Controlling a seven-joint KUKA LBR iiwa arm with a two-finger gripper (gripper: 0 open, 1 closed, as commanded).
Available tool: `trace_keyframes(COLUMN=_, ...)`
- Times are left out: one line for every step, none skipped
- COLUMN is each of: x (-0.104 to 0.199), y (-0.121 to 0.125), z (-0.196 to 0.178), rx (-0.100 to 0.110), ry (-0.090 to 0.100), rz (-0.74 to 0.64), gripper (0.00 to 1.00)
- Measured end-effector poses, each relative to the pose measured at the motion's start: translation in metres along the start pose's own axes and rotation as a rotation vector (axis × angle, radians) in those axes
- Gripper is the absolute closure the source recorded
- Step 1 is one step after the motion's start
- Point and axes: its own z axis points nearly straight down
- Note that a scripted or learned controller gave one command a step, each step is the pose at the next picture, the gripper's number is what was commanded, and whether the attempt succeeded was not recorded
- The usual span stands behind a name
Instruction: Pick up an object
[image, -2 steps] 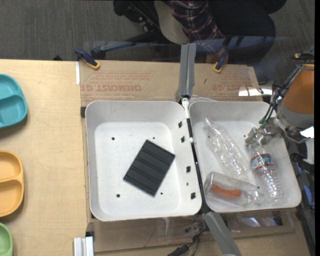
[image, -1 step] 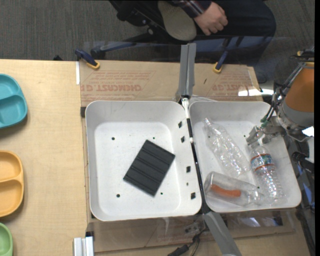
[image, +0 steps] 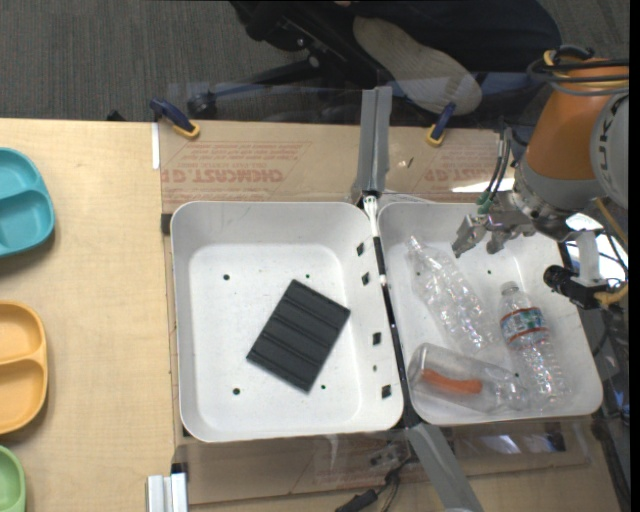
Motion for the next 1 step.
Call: trace_keyframes(x=0.0414, y=0.0429, z=-0.0230, rx=0.000, ry=-0.001, rz=-0.002, gripper=1.00)
